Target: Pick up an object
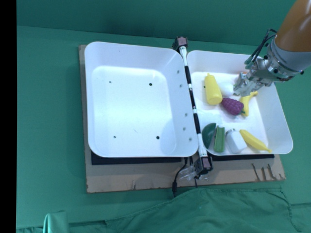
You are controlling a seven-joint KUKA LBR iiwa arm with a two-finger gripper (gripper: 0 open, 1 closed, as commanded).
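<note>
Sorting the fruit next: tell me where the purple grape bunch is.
The purple grape bunch lies in the right-hand bin, between the yellow bottle and a small banana.

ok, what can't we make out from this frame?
- Gripper, camera view: low over the right bin; its tip is small and blurred into the clutter, so grasp state is unreadable.
- Reddish item by the gripper: mostly hidden behind it, identity unclear.
- Small white object beside the yellow bottle: too washed out against the bin to identify.
- Arm: cut off by the top-right edge.
</note>
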